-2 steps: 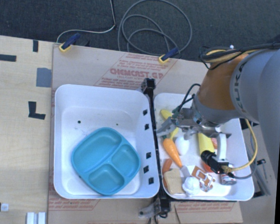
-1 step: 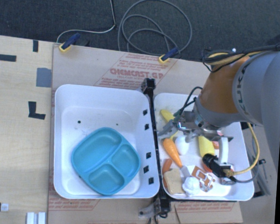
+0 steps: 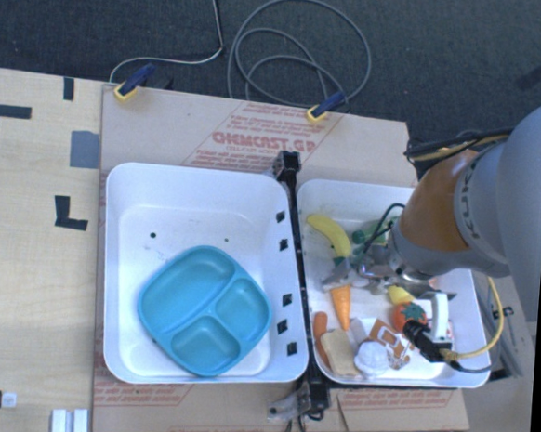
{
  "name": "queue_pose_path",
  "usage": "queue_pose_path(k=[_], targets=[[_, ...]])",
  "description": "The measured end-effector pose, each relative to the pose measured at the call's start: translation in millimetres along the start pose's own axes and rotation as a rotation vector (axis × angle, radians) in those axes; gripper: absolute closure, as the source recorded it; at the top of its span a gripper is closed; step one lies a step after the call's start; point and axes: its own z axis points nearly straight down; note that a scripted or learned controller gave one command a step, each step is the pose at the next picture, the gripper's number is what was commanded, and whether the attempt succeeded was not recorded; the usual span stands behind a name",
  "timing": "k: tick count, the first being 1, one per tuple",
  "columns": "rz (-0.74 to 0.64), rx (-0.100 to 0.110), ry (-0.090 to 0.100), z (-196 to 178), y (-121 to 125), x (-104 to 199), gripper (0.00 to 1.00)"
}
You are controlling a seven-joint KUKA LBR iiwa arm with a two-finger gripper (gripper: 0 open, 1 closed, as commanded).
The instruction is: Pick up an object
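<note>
We see the surface (image 3: 26,238), pale wood with black marks, carrying a cardboard sheet (image 3: 258,140) on which the two white bins sit side by side. The grey arm (image 3: 505,196) with its orange band (image 3: 434,209) reaches in from the right over the right bin (image 3: 481,302). The left bin (image 3: 126,208) holds a blue divided plate (image 3: 205,310) lying flat toward its near side. In the right bin we find a crowd of toy food: a yellow banana (image 3: 330,234) near the far left corner, an orange carrot (image 3: 340,305) pointing toward it, a tan bread-like piece (image 3: 334,353) by the near wall, a white round piece (image 3: 371,358) just beside it, and a small orange and green item (image 3: 410,315) to the right. The hand (image 3: 371,270) hangs low among these things, between the banana and the carrot; we cannot tell whether it is released or clenched, nor whether anything sits in it. Two coiled cables (image 3: 303,45) lie on the dark floor beyond the cardboard, clipped by blue and yellow clamps (image 3: 134,82).
</note>
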Motion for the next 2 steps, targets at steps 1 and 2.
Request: queue_pose_path(k=[1,2], targets=[[-0.003,-0.001,0.0,-14.0,1.2,2.2,1.0],[-0.01,-0.004,0.005,-106.8,-11.6,54.5,1.0]])
